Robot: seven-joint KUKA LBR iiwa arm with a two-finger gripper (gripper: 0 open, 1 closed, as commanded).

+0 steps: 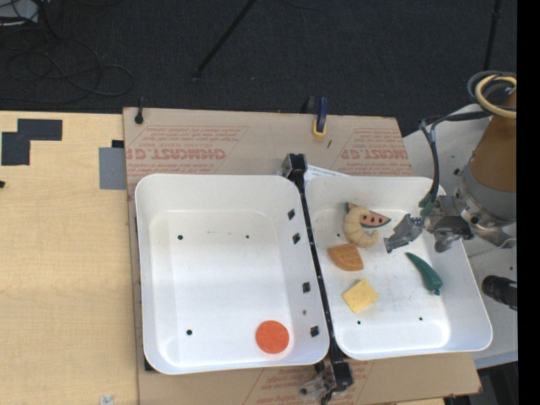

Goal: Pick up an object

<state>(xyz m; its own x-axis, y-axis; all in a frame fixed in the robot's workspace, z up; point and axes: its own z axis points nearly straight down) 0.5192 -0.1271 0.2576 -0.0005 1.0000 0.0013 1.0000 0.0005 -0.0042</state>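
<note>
The right bin (472,327) holds several small items: a beige croissant-shaped piece with a red watermelon slice on it (364,224), an orange-brown wedge (346,257), a yellow block (360,295) and a long green piece (424,273). An orange disc (272,336) lies in the left bin (160,268), near its front edge. My gripper (422,238) reaches in from the right over the right bin's far right part, just above the upper end of the green piece. It is open, and I see nothing between its fingers (400,236).
A black clamp strip (305,260) runs along the seam between the bins. Both bins sit on cardboard (211,146) on the wooden bench, with a blue-and-yellow clamp (320,116) at its back edge. The arm's body (498,167) rises at the right.
</note>
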